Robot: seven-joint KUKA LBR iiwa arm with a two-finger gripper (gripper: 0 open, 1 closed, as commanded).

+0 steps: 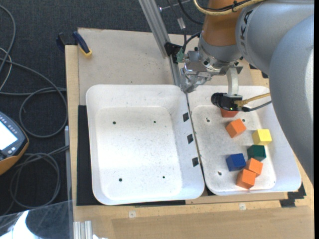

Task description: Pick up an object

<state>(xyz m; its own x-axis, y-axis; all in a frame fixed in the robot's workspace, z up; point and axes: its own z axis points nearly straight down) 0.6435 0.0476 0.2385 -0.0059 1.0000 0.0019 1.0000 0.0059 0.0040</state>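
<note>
Metallic gripper hangs at the far rim between the bins, grip impossible to tell, matte orange cube, yellow cube and blue cube resting apart in the speckled right bin.

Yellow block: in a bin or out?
In: the yellow block lies on the floor of the right bin, beside the green block.

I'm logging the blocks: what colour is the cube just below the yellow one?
The cube is dark green; the camera view shows it best.
</note>
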